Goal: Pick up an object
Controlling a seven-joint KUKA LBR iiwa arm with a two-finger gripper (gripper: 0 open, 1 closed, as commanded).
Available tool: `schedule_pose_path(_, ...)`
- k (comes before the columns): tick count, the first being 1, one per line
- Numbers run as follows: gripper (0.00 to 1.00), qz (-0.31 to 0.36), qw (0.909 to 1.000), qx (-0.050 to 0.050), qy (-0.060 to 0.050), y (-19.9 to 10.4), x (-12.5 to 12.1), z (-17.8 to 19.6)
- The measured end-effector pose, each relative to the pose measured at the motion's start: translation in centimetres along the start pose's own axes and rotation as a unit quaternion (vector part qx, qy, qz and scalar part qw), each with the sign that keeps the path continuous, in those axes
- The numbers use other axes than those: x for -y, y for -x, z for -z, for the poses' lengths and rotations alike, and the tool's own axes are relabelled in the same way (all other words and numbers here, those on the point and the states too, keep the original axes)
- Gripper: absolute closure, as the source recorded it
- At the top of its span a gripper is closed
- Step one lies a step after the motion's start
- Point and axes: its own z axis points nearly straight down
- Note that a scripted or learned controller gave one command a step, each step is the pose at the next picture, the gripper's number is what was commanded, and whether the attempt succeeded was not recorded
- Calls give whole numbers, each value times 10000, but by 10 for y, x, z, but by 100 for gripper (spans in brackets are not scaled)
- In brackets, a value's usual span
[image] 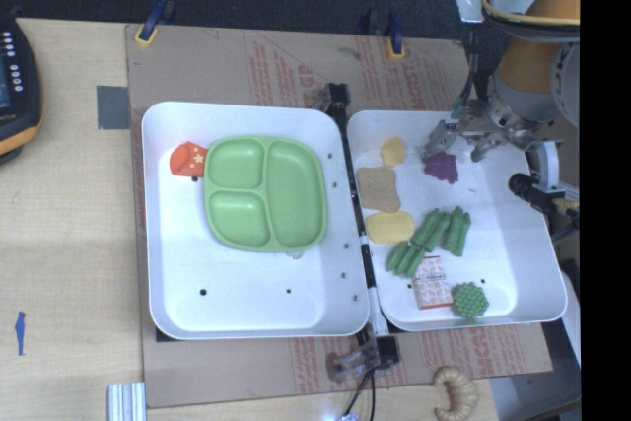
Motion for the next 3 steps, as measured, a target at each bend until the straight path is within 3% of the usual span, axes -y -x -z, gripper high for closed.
schedule_pose_path(1,0,-24,10000,-6,4,3,1,-23)
schedule_pose_path(2,100,-17,10000,-4,7,3,0,-10)
schedule_pose_path(3,0,-15,10000,-3,4,3,0,-11)
